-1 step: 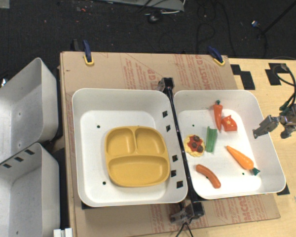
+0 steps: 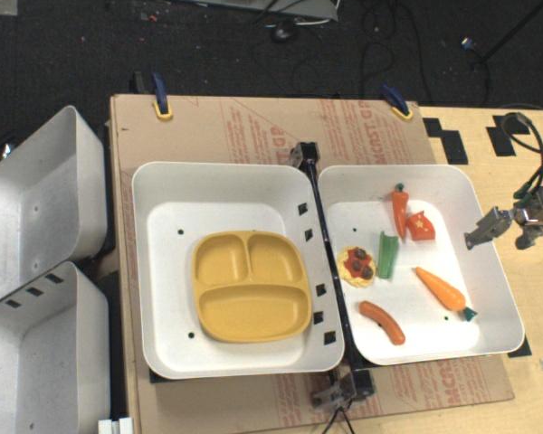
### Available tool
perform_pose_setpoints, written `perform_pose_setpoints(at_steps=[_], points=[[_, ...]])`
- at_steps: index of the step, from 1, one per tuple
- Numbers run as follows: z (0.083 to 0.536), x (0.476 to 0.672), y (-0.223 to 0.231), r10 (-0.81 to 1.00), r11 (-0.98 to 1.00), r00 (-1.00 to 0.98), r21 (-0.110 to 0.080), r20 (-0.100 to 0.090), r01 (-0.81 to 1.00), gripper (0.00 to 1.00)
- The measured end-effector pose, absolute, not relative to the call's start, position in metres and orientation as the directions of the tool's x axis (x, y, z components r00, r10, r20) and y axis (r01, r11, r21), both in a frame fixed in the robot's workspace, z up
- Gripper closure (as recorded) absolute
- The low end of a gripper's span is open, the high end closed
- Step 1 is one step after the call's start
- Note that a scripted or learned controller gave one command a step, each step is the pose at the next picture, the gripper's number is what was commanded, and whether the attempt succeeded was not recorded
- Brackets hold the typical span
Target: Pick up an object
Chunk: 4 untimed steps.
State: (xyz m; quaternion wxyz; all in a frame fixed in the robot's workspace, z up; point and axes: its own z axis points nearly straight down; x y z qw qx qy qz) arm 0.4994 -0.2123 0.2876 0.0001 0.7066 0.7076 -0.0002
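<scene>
Two shallow white bins sit side by side on the worktop [image 2: 217, 120], which is covered by a brown cardboard sheet. The left bin [image 2: 158, 197] holds a yellow divided plate [image 2: 252, 286] lying flat near its centre, with three compartments, all bare.

The right bin [image 2: 457, 193] holds the small items. Toward 12 o'clock lies a slim orange-red piece with a dark tip [image 2: 399, 211], and just beside it at 3 o'clock a red chunk [image 2: 421, 227]; whether the two touch is hard to tell. Near the bin's centre a green stick [image 2: 386, 255] stands lengthwise, and at its 9 o'clock side a small round pizza-like disc [image 2: 357, 266] lies close to the divider between the bins. Toward 5 o'clock an orange carrot [image 2: 442, 290] lies at a slant, its dark green end pointing to the bin's lower right corner. At 6 o'clock a reddish sausage [image 2: 382, 322] lies diagonally, apart from the others.

The claw [image 2: 490, 228] is at the 3 o'clock edge of the right bin, over its rim, well apart from every item. Only its grey tip and some cabling show; the rest of the arm is cut off by the frame edge. It is small and blurred, so I cannot tell whether it is spread or pressed together. Nothing is visible between its tips.
</scene>
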Motion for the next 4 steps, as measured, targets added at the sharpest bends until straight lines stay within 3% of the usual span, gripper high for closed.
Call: perform_pose_setpoints(at_steps=[3, 4], points=[[0.132, 0.486, -0.206, 1.0, -0.003, 0.003, -0.006, 0.003, 1.0, 0.0], [0.144, 0.488, -0.206, 1.0, -0.002, 0.002, 0.0, 0.0, 1.0, 1.0]])
